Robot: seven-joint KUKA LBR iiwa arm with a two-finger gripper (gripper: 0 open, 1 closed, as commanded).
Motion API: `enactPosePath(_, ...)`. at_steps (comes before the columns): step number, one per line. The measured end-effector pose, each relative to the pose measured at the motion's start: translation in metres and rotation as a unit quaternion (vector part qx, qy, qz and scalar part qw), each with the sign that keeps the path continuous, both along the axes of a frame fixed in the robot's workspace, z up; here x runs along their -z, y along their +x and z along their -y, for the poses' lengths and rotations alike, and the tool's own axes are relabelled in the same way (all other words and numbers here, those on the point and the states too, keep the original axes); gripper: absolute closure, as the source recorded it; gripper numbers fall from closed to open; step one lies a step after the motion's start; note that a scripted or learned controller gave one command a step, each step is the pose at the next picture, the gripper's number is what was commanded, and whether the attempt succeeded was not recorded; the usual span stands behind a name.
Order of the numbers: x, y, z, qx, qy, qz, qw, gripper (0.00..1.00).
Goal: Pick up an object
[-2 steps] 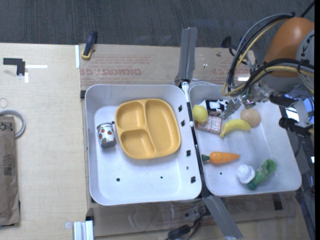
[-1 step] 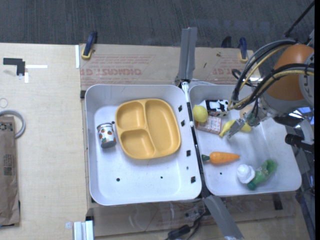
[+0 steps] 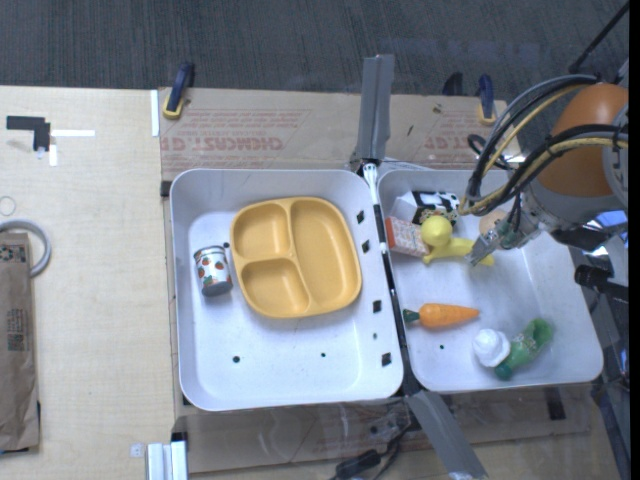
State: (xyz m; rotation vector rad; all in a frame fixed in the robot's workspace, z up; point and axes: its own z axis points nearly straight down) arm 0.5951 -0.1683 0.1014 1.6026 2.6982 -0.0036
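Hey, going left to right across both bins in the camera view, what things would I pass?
Small can → yellow divided plate → carrot → white and green toy. The yellow duck, the packets behind it and the gripper crowd together above the carrot, so I left them out.

plate (image 3: pixel 296 256): glossy plastic | bench (image 3: pixel 80 268): pale matt wood | bins (image 3: pixel 290 378): smooth white

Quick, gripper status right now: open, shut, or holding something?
Gripper: cannot be told from this view. It sits low in the right bin, right beside the yellow toy; nothing is visibly held.
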Motion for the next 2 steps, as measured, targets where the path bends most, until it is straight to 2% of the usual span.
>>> enactPosePath(1,-0.097,0.062,-0.022,-0.043,0.0005,0.001,0.9991,1.00)
enactPosePath(2,-0.102,0.065,-0.078,-0.071,0.0008,0.000,0.9975,1.00)
